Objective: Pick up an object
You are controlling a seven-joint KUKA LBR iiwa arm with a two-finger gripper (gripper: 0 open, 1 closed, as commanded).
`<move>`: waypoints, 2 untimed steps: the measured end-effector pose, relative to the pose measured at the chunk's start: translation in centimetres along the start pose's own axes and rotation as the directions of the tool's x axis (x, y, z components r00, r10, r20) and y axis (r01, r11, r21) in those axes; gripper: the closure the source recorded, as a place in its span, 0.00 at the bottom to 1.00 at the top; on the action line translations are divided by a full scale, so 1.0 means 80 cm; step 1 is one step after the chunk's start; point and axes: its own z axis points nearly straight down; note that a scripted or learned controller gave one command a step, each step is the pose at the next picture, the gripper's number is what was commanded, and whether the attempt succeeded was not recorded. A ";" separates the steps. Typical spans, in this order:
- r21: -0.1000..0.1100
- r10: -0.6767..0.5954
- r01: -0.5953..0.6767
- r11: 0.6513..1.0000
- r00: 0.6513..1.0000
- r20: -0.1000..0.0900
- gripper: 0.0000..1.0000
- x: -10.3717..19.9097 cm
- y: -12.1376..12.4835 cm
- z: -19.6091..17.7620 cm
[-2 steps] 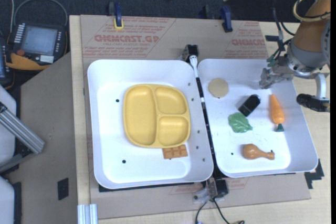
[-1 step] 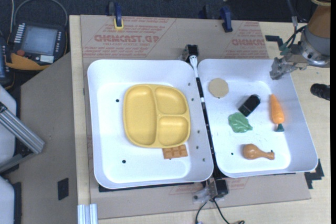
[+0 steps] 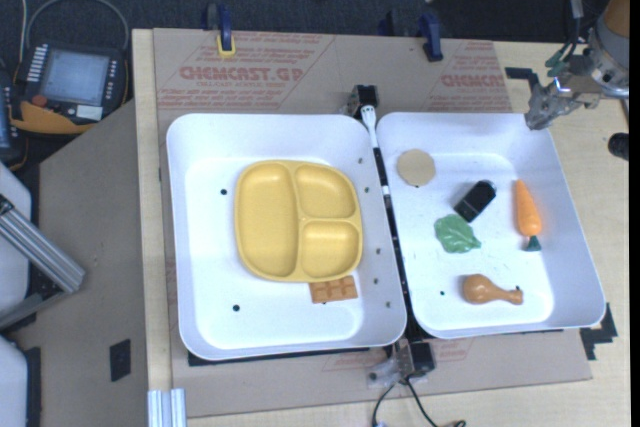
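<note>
Fingers [image 3: 541,112] state unclear, above right bin [image 3: 570,310] rim; orange carrot [image 3: 526,206] w/ green tip inside.

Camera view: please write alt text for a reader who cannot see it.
A robot gripper hovers at the far right corner of the right bin, which holds a carrot, drumstick, lettuce, black block and cookie. The left bin holds a yellow divided plate and waffle.

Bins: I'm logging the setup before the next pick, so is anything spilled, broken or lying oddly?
Nothing stands out. The yellow tray lies flat in the left bin, a waffle piece beside it. The carrot, drumstick, lettuce, black block and round cookie lie apart in the right bin.
</note>
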 end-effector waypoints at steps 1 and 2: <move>0.000 0.001 -0.001 1.000 1.000 0.000 1.00 -0.001 0.002 -0.068; 0.009 -0.002 0.002 1.000 1.000 -0.005 1.00 0.068 0.000 -0.072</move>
